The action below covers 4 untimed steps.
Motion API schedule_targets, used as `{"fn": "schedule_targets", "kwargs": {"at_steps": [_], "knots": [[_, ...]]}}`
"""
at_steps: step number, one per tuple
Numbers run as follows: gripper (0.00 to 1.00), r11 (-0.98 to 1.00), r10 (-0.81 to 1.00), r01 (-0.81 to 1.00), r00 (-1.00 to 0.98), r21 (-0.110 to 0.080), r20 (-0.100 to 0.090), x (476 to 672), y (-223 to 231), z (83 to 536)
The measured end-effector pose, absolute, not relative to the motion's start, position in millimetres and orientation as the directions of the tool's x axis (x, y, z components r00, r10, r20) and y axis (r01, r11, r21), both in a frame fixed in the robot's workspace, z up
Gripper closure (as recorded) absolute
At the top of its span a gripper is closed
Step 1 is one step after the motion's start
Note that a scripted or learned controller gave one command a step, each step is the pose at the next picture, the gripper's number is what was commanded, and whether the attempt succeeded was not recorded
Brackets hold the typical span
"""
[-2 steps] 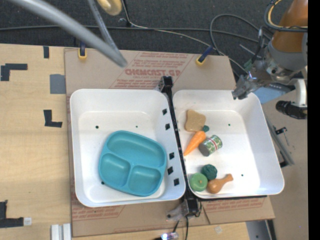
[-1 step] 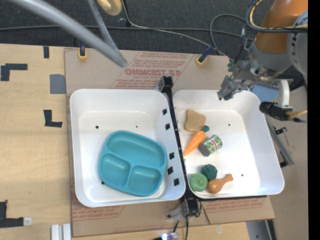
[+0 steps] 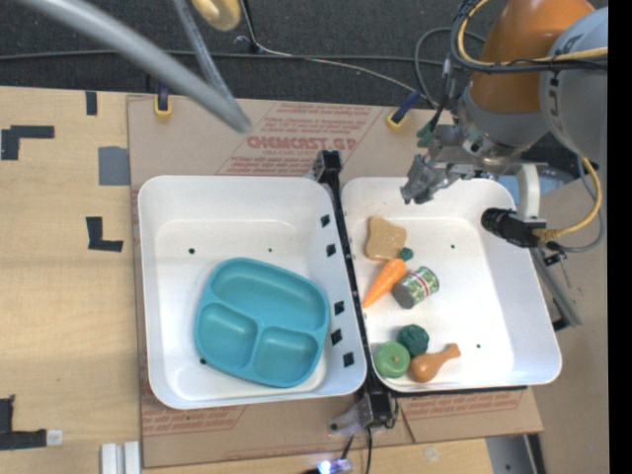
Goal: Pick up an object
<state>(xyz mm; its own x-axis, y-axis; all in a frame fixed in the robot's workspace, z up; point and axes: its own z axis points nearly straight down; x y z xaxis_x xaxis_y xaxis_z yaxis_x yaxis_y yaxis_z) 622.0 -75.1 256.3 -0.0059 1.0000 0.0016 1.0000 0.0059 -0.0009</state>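
A: What is shown at the jaws (image 3: 423, 188)?

B: They are seen above the far left corner of the right bin (image 3: 513, 363), under the grey wrist. Nothing is seen between them. Whether they are parted or closed cannot be told; the tips are dark and too small to be read.

A: And what lies nearest?

B: A tan toast (image 3: 385, 238) is found just below and left of the jaws, close to the divider between the bins. A carrot (image 3: 383, 282) is touching its near edge, laid at a slant toward the divider. A small can (image 3: 418, 285) is lying on its side just beside the carrot's top.

A: Further out?

B: Toward the near edge a dark green piece (image 3: 414, 339), a round green piece (image 3: 391, 361) and a brown drumstick (image 3: 434, 362) are bunched together, touching or nearly so. In the left bin (image 3: 158, 265) a blue tray (image 3: 261, 322) with three compartments is laid, well apart from the jaws.

A: How far along is the pick judged to be?

B: Nothing is held, so it is judged not yet made. The toast is probably the nearest target.

A: What could go wrong?

B: The toast is flat and may be pushed, not gripped. The carrot and can may be struck because they are crowded against it. The bin wall or divider may be hit in a descent at that corner. The can could be rolled away if nudged.
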Motion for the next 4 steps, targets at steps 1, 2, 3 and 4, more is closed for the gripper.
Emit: {"fn": "schedule_targets", "kwargs": {"at_steps": [1, 2, 3, 4], "knots": [[1.00, 0.005, 1.000, 1.000, -0.005, -0.003, 0.001, 607.9, -34, 249], [1.00, 0.004, 1.000, 1.000, -0.004, -0.004, 0.000, 585.0, 12, 239], [1.00, 0.005, 1.000, 1.000, -0.005, -0.003, 0.001, 576.3, 56, 229], [0.00, 0.002, 1.000, 1.000, -0.002, -0.002, 0.000, 576.7, 54, 229]]}}
